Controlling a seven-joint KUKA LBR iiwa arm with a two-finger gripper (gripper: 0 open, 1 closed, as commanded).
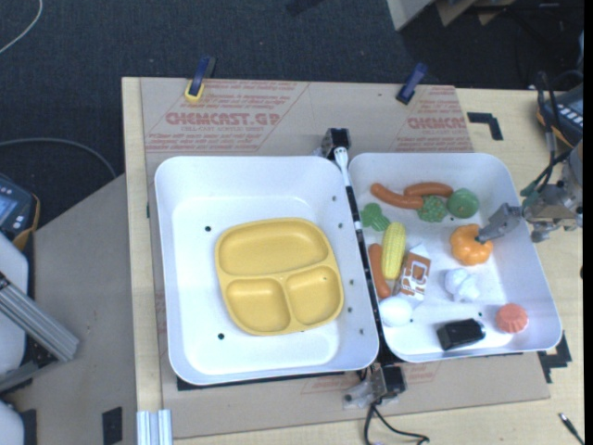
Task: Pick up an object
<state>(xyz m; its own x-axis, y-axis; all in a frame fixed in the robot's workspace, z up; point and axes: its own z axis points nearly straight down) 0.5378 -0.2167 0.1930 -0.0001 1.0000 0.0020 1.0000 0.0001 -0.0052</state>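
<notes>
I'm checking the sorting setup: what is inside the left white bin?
The left white bin holds one thing, a yellow divided tray with three compartments, all bare. The bin floor under the tray is covered, so anything beneath it cannot be seen.

My right bin (528, 248) is crowded: corn (394, 249), carrots (408, 194), broccoli (433, 209) and an orange pepper (469, 246) lie close together, leaving narrow gaps. In the left bin (185, 248), open floor rings the yellow divided tray (278, 274).

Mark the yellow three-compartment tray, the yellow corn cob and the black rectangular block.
yellow three-compartment plastic tray (271, 248), camera view, large upper compartment
yellow corn cob (394, 249), camera view, mid-cob
black rectangular block (460, 334), camera view, top face
</notes>
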